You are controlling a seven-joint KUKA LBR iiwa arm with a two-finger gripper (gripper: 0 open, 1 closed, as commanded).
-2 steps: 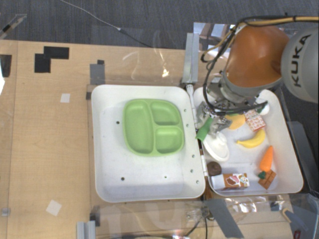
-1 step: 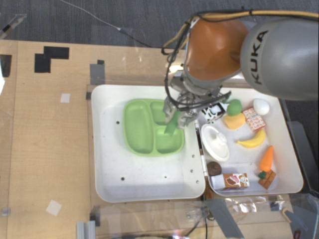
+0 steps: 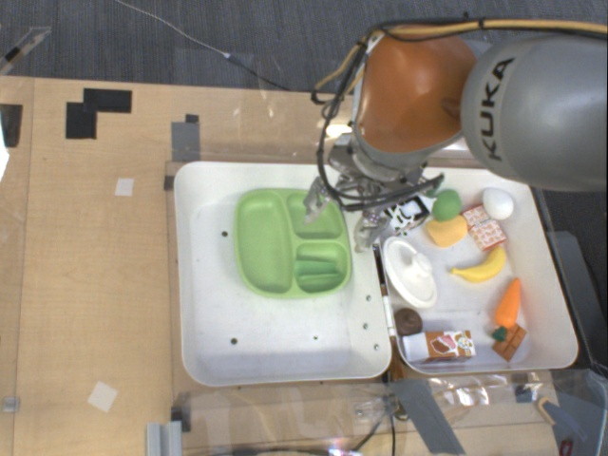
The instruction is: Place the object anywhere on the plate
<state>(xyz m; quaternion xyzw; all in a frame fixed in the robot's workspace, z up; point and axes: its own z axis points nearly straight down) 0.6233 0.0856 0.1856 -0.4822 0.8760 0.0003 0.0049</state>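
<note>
Gripper (image 3: 339, 218) is hovering over the plate's (image 3: 275, 255) right edge, fingers spread and pinching nothing, so it looks like the release step, retreating next.

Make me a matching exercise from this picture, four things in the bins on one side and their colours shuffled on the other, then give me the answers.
Things:
1. divided plate in the left bin
2. banana in the right bin
3. carrot
4. egg near the right bin's far edge

Colours:
A. orange
B. white
C. green
D. yellow

Pairs: 1-C, 2-D, 3-A, 4-B
</note>
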